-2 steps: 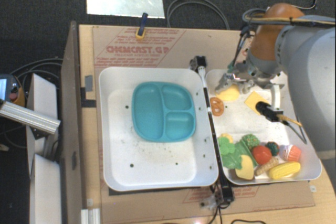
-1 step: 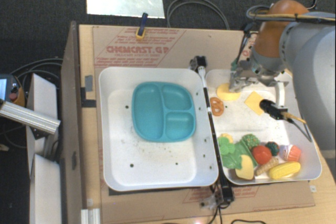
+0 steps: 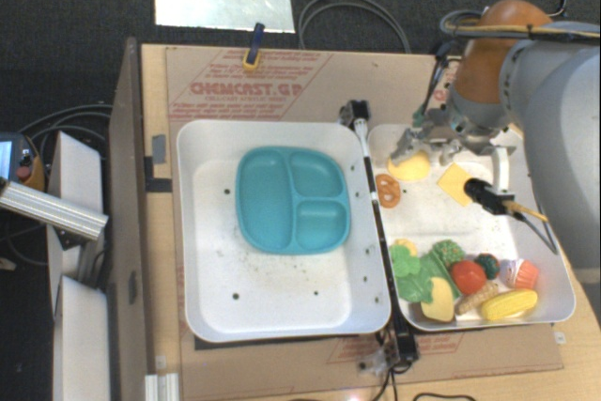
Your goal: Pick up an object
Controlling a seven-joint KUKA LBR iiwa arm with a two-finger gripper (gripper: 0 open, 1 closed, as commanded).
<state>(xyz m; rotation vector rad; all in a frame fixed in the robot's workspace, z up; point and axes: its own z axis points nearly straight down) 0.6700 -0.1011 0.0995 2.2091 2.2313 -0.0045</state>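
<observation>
My gripper hangs low over the back of the right bin, reaching in from the right. A rounded yellow toy lies directly beneath it, partly covered by it; whether they touch is unclear. A flat yellow cheese slice lies just to the right of that toy. An orange pretzel rests near the bin's left wall.
A heap of toy food fills the right bin's front: green leaves, broccoli, a red tomato, a corn cob and a pink-orange piece. The left bin holds a teal divided plate.
</observation>
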